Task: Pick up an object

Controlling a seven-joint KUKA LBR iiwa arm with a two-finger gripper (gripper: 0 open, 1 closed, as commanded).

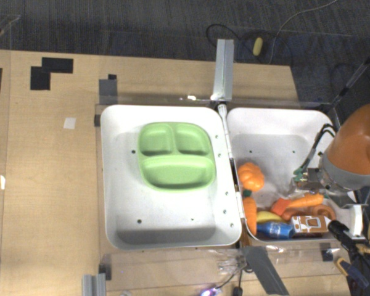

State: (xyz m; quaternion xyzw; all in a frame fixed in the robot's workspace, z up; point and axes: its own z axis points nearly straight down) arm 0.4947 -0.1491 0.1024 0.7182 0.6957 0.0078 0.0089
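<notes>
The right bin [271, 134] holds a heap of toy food along its near side. An orange pumpkin-like piece [251, 176] lies by the left wall, with an orange carrot [250, 211] below it. To their right are a yellow piece [268, 216], a blue bottle [275, 229], a long orange carrot [305, 201] and a brown carton [311, 223]. My gripper [304, 178] hangs at the bin's right side, just above the long carrot, under the arm's orange band [357, 147]. I see nothing held in it.
The left bin [120, 221] carries a green divided plate [175, 155] in its middle. A metal post [222, 69] stands behind the wall between the bins. Black cables [314, 147] run along the arm over the right bin's far corner.
</notes>
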